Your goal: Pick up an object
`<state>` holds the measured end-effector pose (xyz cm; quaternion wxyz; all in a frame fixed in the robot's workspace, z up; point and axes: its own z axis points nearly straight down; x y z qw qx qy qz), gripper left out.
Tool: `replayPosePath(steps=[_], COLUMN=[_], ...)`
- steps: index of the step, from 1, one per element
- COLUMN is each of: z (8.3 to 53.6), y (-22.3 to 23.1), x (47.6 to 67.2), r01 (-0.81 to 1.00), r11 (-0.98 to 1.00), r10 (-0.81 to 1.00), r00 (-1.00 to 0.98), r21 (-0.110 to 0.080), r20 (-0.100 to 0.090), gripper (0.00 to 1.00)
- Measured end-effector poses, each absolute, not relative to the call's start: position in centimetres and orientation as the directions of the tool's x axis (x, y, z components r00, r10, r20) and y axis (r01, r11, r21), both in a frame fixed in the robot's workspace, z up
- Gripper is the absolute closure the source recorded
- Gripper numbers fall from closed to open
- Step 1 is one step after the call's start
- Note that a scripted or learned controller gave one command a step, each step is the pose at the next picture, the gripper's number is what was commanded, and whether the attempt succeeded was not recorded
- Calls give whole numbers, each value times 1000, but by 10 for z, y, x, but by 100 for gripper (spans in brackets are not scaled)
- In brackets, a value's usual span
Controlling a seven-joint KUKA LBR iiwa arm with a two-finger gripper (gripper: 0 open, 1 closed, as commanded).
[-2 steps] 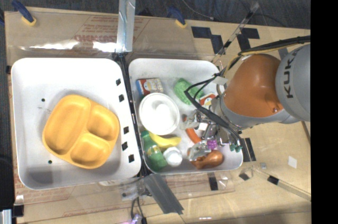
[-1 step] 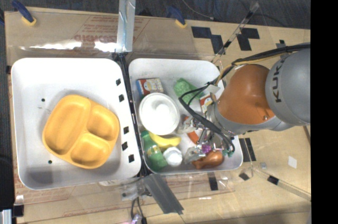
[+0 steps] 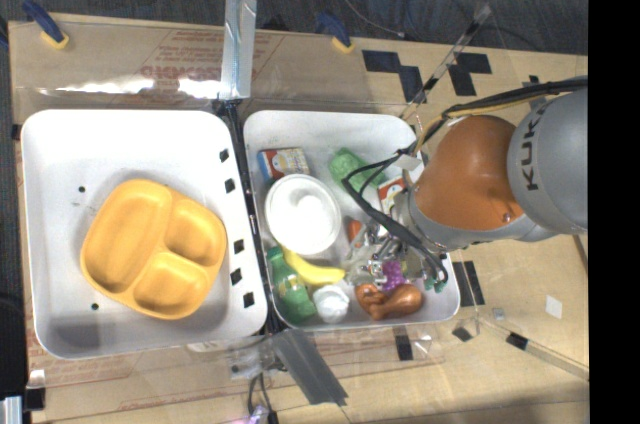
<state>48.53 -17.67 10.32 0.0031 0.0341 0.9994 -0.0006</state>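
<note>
Objects for picking lie crowded in the right bin [image 3: 300,120]: a white bowl [image 3: 302,212] near its middle, a small printed carton [image 3: 284,160] just behind the bowl, a green item [image 3: 347,163] beside the carton, a yellow banana [image 3: 312,268] touching the bowl's front edge, a green bottle [image 3: 290,292] with a white cap [image 3: 331,301] along the front wall, and a brown rounded piece [image 3: 390,301] in the front right corner. A purple item [image 3: 392,269] sits just above the brown piece.

The claw [image 3: 385,257] is low over the right part of this bin, above the purple and brown items, amid dark cables. Its state cannot be told; the wrist and cabling hide the tips. Nothing can be seen held.

The arm's orange band [image 3: 470,182] hangs over the bin's right wall, with the grey link [image 3: 550,162] reaching off to the right.

The left bin [image 3: 50,152] holds a yellow divided tray [image 3: 152,246], lying flat, slightly rotated, near the centre. The two bins touch along a shared edge. Both rest on the desk [image 3: 130,52], a brown board with blue clamps [image 3: 45,22] at its far edge.
</note>
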Motion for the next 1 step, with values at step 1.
replayPosePath(steps=[1], z=[252], y=[-151], x=[536], r01=[34], r11=[999], r10=[34], r00=[-999], r21=[-3], r20=[-14], gripper=[100])
